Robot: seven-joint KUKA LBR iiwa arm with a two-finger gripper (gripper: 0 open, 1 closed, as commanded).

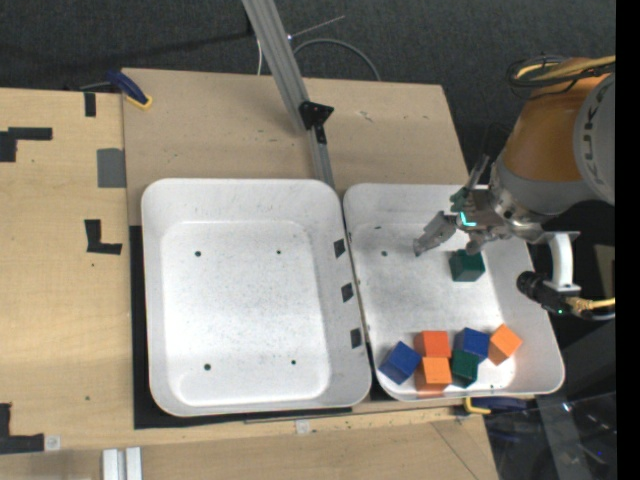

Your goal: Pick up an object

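My gripper (448, 245) hangs over the right bin (395, 298), in its upper right part. One finger (431, 236) splays out to the left and the fingers stand open. A dark green block (466, 265) rests on the bin floor just below the gripper's right side; nothing sits between the fingers. Along the bin's front edge lies a cluster: a blue block (400, 361), two orange blocks (434, 343) (435, 372), another blue block (474, 343), a green block (465, 367) and an orange block (505, 342).
The left bin (240, 288) sits beside the right one. A metal pole (285, 58) slants down to the bins' shared back corner. The grey and orange arm (555, 148) fills the right side.
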